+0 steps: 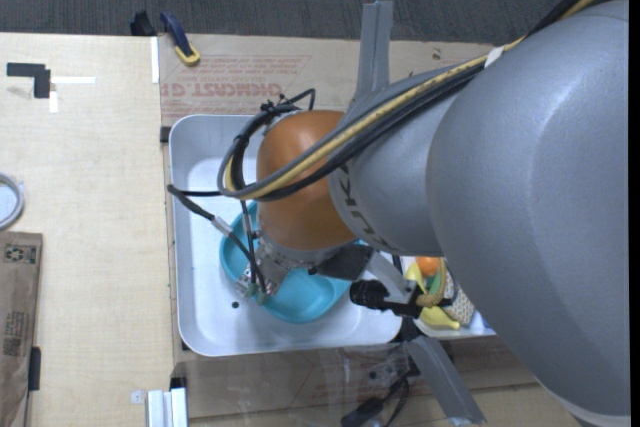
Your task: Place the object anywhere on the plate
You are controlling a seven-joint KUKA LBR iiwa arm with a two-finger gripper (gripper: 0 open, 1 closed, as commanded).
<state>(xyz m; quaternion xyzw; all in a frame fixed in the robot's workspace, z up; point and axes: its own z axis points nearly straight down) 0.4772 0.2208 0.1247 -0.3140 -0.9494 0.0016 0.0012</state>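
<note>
Plate (300, 300) half hidden under arm (480, 205)

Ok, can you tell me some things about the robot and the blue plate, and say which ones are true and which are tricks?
1. The plate is blue. True.
2. The plate sits in a white bin. True.
3. The band above the arm's wrist is green. False: it is orange.
4. The arm is far from the plate. False: the gripper is right over it.
5. A blue and yellow clamp lies on the bench beyond the bin. True.
</note>
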